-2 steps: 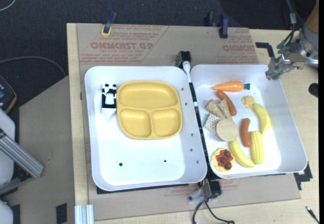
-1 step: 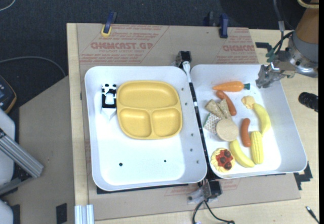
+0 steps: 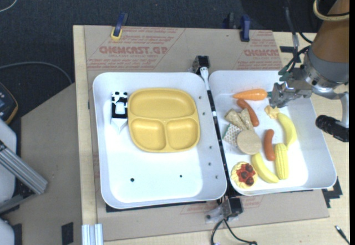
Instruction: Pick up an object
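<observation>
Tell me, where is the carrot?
The carrot lies in the right bin, near its far edge in the camera view. The gripper is just to its right, and a sausage lies just below it.

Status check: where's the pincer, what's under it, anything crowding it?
Pincer low in right bin, far end. Carrot just beside it, nothing seen gripped. Banana and sausage close by.

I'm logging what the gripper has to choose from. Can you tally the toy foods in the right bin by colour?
Orange: 1, the carrot
Red-brown: 2, sausages
Yellow: 3, two bananas and a corn cob
Tan or beige: 2, cracker and round biscuit
Mixed red and yellow: 1, tart
Total: 9
</observation>
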Controlling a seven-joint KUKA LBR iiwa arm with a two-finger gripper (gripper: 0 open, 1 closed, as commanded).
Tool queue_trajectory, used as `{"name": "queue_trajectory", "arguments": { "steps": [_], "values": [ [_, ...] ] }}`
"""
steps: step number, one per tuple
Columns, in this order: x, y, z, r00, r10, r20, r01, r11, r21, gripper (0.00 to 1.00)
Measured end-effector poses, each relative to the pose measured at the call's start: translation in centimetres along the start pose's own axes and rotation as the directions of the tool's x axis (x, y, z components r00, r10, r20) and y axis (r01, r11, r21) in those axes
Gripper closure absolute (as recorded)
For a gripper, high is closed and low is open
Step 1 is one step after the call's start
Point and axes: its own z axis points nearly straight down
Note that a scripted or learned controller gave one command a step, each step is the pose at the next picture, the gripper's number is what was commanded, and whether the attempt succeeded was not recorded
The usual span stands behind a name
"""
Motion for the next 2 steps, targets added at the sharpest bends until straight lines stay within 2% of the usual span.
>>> {"name": "queue_trajectory", "arguments": {
  "steps": [1,2],
  "values": [
    [3.2,-4.3,-0.6,1.000,0.001,0.000,-0.001,1.000,0.001,1.00],
    [3.7,-5.4,-0.3,1.000,0.004,0.001,-0.004,1.000,-0.001,1.00]
  ]
}}
